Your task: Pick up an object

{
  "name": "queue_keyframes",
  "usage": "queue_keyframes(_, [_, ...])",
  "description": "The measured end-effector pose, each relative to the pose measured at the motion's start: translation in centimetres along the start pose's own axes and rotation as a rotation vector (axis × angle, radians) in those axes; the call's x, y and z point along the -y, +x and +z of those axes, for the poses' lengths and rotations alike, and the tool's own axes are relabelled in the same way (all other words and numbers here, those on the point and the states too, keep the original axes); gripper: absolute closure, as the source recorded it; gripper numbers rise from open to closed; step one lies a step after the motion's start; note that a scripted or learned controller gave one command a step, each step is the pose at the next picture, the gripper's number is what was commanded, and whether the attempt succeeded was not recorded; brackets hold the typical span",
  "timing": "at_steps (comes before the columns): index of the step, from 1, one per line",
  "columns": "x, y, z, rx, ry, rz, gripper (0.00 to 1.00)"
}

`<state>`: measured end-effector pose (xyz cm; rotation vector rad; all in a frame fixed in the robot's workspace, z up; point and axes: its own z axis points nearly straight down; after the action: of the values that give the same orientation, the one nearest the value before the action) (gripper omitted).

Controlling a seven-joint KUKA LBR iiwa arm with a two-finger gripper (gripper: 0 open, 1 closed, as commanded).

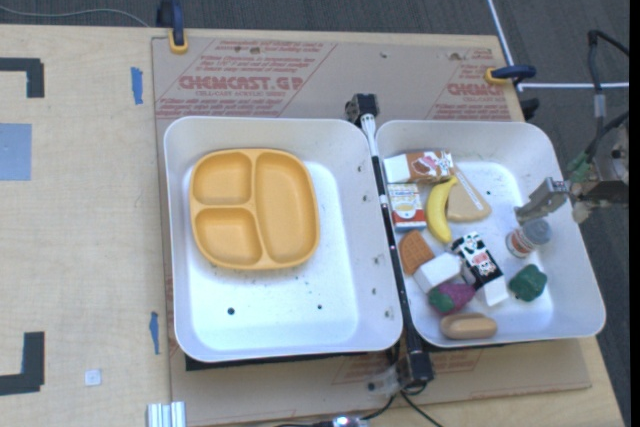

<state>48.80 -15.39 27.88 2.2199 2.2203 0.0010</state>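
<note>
The tool (538, 199) reaches in over the right rim of the right bin (570, 310), tilted, its metal tip just above a small can (522, 241); whether it is open or closed cannot be told, and nothing shows gripped in it. The surface (80, 245) bears two white bins side by side, and the left bin (300, 315) holds one yellow tray (255, 208) with three compartments. The things to pick all lie in the right bin: one banana (438, 211), one tan wedge (466, 205) touching it, one red box (404, 205), one brown packet (431, 164), one waffle (415, 252), one white block (437, 271), one black-and-white carton (479, 260), one purple piece (453, 296), one bread roll (468, 325) and one green piece (528, 283). The can and the green piece lie nearest the tool, somewhat apart from the crowded cluster at the bin's left. Two clamps (173, 23) hold a cardboard sheet (330, 75) under the bins.
</note>
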Motion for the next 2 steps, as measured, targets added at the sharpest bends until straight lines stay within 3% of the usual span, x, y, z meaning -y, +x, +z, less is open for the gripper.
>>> queue_keyframes(1, [-7.0,4.7,6.8,-0.001,0.002,-0.001,0.00])
queue_keyframes(2, [-8.8,5.4,16.4,-0.001,0.000,0.000,0.00])
